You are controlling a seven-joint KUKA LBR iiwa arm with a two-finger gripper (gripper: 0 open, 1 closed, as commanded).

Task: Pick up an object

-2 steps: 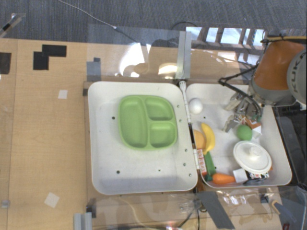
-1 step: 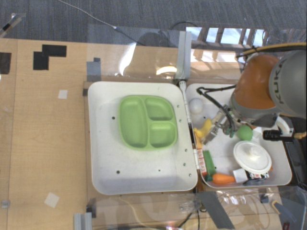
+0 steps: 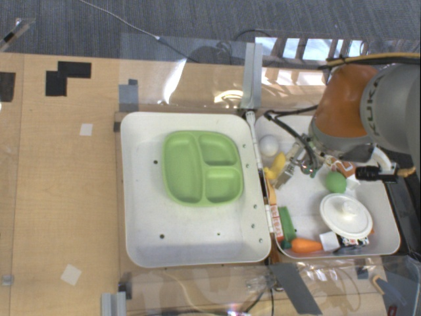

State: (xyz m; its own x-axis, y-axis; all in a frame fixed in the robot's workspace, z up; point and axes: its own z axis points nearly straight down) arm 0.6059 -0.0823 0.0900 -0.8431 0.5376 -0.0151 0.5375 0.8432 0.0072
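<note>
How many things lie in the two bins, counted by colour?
Green: 2, the tray and a ball
White: 2, a ball and a lidded bowl
Yellow: 1, a piece by the gripper
Orange: 1, a carrot
Red and green: 1, a packet
Total: 7

Arm (image 3: 371, 104) enters from the right, grey body, orange band above the wrist. Wrist angled down and to the left. Pincer (image 3: 284, 174) low, pointing down-left, cables trailing off the wrist. Finger spacing not readable from this angle.
</note>
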